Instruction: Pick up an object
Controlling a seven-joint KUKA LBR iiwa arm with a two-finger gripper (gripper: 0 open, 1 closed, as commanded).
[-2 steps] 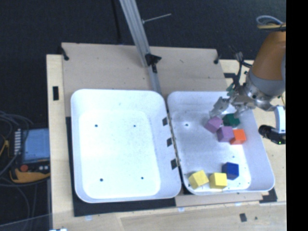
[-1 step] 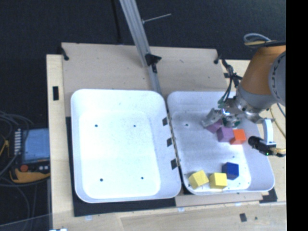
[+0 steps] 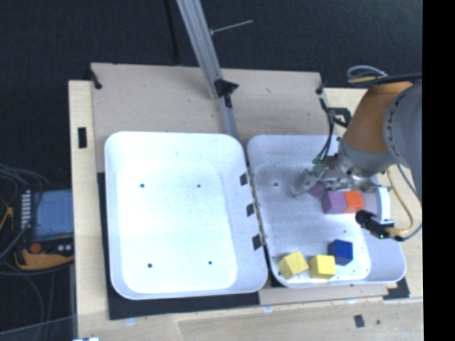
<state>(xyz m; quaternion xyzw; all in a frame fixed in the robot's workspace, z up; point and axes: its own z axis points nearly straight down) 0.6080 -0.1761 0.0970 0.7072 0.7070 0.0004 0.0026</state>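
Observation:
The grey arm with its orange band reaches in from the right over the right bin (image 3: 284, 212). My gripper (image 3: 311, 184) hangs low over that bin's upper middle. A purple block (image 3: 332, 202) lies just right of and below the gripper, touching an orange block (image 3: 353, 202). Nothing shows between the gripper's tips. Near the bin's front edge lie two yellow blocks (image 3: 293, 264) (image 3: 323, 266) side by side, with a blue block (image 3: 341, 251) just behind them to the right.
The left bin (image 3: 170, 212) sits beside the right one, joined by dark clips along the shared edge. A slanted metal rail (image 3: 206, 48) rises behind the bins. Cables and a small box lie off the bench at far left.

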